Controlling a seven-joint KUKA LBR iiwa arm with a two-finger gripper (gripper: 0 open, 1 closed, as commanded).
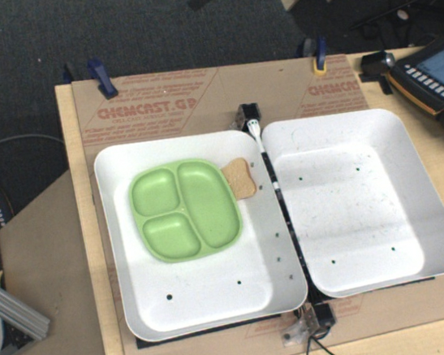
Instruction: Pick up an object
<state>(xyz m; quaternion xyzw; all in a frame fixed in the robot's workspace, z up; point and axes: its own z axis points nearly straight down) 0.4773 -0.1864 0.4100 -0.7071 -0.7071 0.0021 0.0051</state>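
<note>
A light green divided plate [184, 211] with three compartments lies flat in the left bin [206, 298], toward its upper middle. A small tan piece, like a slice of toast [240, 179], rests against the plate's right rim, near the bin's right wall.
The right bin [356, 195] sits beside the left one on a brown cardboard-covered bench [154, 104]. Blue and yellow clamps [101, 76] hold the board's far edge. A dark device with a screen [429, 78] lies at the far right.
</note>
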